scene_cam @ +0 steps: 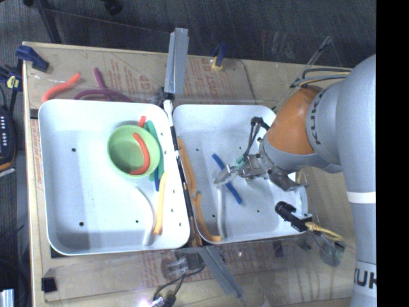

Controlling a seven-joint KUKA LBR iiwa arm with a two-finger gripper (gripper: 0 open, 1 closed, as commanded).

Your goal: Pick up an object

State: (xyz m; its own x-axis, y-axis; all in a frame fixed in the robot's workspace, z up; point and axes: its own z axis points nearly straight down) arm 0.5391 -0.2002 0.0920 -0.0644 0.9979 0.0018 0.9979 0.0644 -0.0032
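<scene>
- A thin blue stick [236, 194] lies slantwise on the floor of the right bin [204, 123], near the bin's middle. Its upper end points toward the far left and its lower end toward the near right.
- The end effector [222, 176] sits over the middle of the stick and hides that part, so blue shows on either side of it.
- It cannot be told whether the end effector is open or closed, or whether it is touching the stick.
- The grey arm [300, 133], with its orange band, reaches in from the right.
- A long orange-brown strip [190, 178] curves along the right bin's left wall.
- The left bin [70, 190] holds a green bowl [124, 152] with a red-orange curved piece [148, 155] in it. A yellow stick [160, 203] lies nearer the front.
- A purple tube [102, 94] lies on the surface [128, 62] behind the left bin.
</scene>
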